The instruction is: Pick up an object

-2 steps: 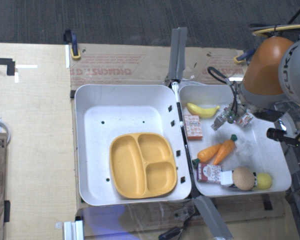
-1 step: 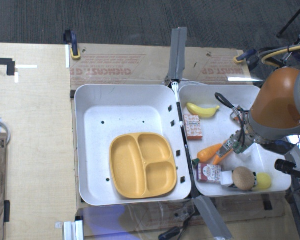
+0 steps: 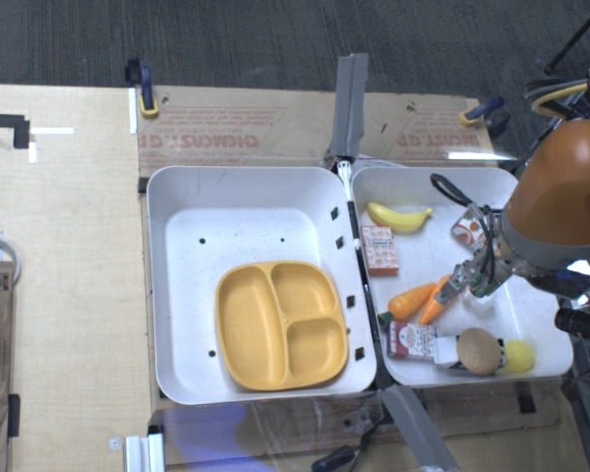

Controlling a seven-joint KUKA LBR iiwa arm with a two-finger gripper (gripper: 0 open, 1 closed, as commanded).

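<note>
Right now we see our claw (image 3: 464, 285) low in the right bin (image 3: 531, 372), its tip at the upper end of the carrot (image 3: 420, 301); whether it is spread or closed we cannot tell, since the wrist hides much of it, and nothing shows as gripped. Taking the carrot as our landmark: it lies slanted in the middle of that bin, touching or nearly touching the claw. Above it and to the left sits a small red-and-white box (image 3: 379, 249), and farther above, a banana (image 3: 399, 216). Below the carrot lies a red carton (image 3: 412, 342), with a brown ball (image 3: 479, 351) and a yellow ball (image 3: 518, 356) beside it toward the right. Far left of the carrot, in the left bin (image 3: 177, 264), rests a yellow divided plate (image 3: 280, 324). We judge the step to be the approach or closing on the carrot, not yet a lift. Next we would need the claw to straddle the carrot across its narrow width, close firmly, and rise straight up clear of the carton.
</note>
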